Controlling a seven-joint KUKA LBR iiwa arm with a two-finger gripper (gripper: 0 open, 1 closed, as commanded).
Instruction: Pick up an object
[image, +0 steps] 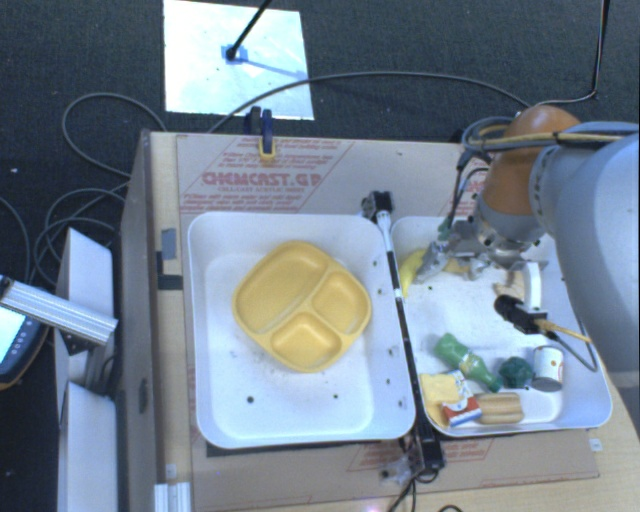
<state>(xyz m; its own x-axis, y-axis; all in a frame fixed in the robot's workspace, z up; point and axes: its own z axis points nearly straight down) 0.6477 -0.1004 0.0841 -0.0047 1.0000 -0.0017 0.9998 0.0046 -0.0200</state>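
Right bin (600, 405) front: 1 bread-like piece (500, 408), 1 green bottle (466, 361), 1 dark green lump (517, 371), 1 small cup (547, 366) | left bin (215, 420): 1 yellow divided plate (302, 304) | tool (440, 255) low at right bin's far corner over 1 yellow item (410, 270); open/closed: cannot tell

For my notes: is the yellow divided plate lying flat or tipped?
Flat. The yellow divided plate rests on the left bin floor, its three compartments facing up.
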